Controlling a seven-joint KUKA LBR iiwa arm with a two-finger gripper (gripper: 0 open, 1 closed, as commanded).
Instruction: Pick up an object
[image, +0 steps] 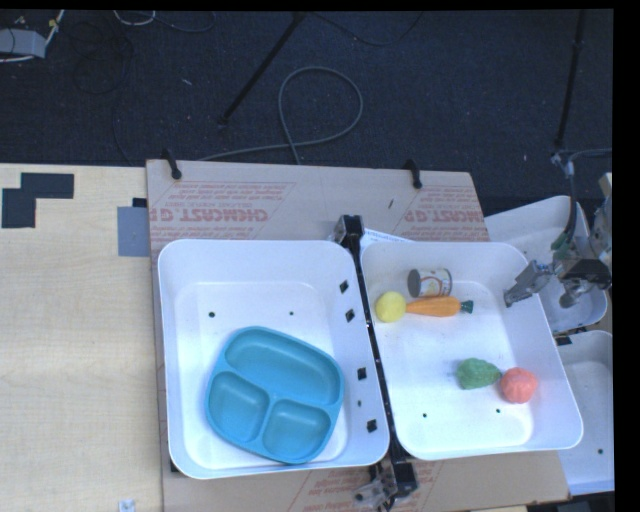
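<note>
The right bin (560, 420) holds a yellow ball (390, 306) touching the blunt end of an orange carrot (436, 307). A small clear cup (428, 281) lies on its side just behind them. Nearer the front sit a green leafy toy (478, 374) and, beside it, a pink-red ball (518, 385). My gripper (548, 283) hangs at the bin's right rim, apart from all these objects and holding none of them. The carrot's tip lies about a hand's width to its left.
The left bin (180, 300) carries a blue divided plate (275, 394). A black divider with clips (360, 340) runs between the bins. Cardboard (300, 205) lies under both, and cables trail across the dark floor behind.
</note>
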